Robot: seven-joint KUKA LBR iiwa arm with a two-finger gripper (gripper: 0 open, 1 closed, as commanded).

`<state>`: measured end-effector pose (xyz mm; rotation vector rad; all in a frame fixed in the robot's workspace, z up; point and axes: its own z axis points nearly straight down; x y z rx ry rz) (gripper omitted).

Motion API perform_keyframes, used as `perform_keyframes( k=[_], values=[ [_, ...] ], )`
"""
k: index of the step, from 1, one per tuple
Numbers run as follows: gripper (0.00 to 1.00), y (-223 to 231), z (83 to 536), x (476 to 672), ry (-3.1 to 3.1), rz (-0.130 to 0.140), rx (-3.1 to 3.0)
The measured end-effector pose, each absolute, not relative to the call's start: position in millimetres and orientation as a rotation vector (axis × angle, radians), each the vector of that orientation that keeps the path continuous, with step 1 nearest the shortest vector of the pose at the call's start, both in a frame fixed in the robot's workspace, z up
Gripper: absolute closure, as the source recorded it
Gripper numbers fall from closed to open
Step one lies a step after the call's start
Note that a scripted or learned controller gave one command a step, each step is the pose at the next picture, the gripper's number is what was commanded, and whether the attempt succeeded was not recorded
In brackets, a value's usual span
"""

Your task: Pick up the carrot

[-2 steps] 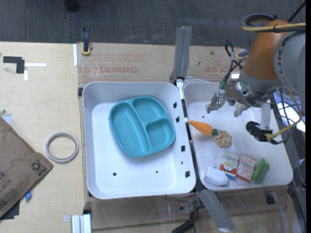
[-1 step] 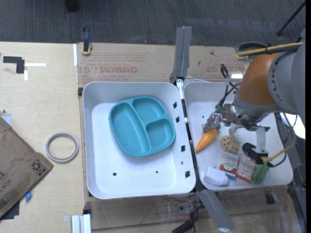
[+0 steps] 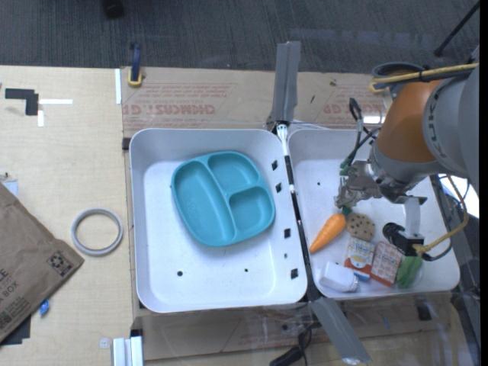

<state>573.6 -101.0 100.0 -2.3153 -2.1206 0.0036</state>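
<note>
Left bin [image 3: 145, 227]: we see a plate [image 3: 223, 197] in it, left of the right bin [image 3: 305, 166].
Right bin: we find the carrot [image 3: 329, 232] at its left, a cookie [image 3: 359, 226] just right of it, cartons [image 3: 373, 259] nearer.
Gripper [image 3: 349, 195]: just beyond the carrot.
Bench, left: tape ring [image 3: 97, 230], box [image 3: 27, 269] nearer.

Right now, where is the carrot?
The carrot lies in the right bin, near its left wall, just below the gripper and left of a brown spotted block.
</note>
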Motion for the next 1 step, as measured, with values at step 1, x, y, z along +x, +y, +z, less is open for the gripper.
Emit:
perform_keyframes(
  k=[1],
  values=[
    [0.00,-100.9,100.0,573.6,-2.121,0.004,-2.315]
  ],
)
